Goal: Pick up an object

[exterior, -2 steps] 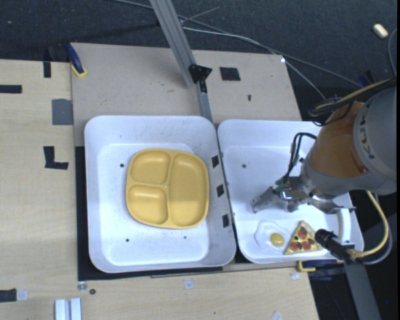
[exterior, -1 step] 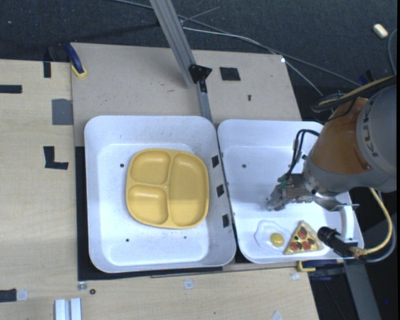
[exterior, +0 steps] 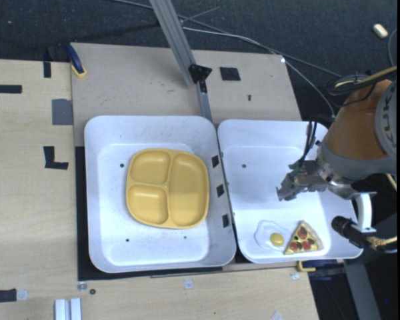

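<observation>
Two shallow white bins are seen side by side on a wooden bench point(exterior: 27, 199), viewed from above at a slant. The left bin point(exterior: 107, 245) holds a yellow divided plate point(exterior: 167, 188) w/ three compartments, lying flat near the bin's middle, slightly toward the far side. The right bin point(exterior: 253, 145) holds two small toy food items at its near edge: a fried egg point(exterior: 272, 237), white w/ a yellow yolk, and a pizza slice point(exterior: 303, 239) w/ red and green toppings. The two are set just beside each other, egg on the left, pizza on the right; whether they touch can't be told.

The arm is seen reaching in from the right, its orange band point(exterior: 360, 129) above the grey wrist. The gripper point(exterior: 285, 191) is positioned over the right bin's middle, approx. above bare bin floor, pointing left and down. It is located beyond the egg and pizza slice, near them but apart. Nothing is seen between the fingers; whether they are apart or together cannot be told, since the tip is dark and small in this view.

Beyond the bins, a grey metal rail point(exterior: 170, 25) is seen running diagonally toward the gap between them. Thin cables point(exterior: 253, 42) are draped across the dark floor at the top. A blue clamp w/ yellow tip point(exterior: 75, 60) sits at the bench's far-left corner. Dark tape patches are scattered on the bench surface.
</observation>
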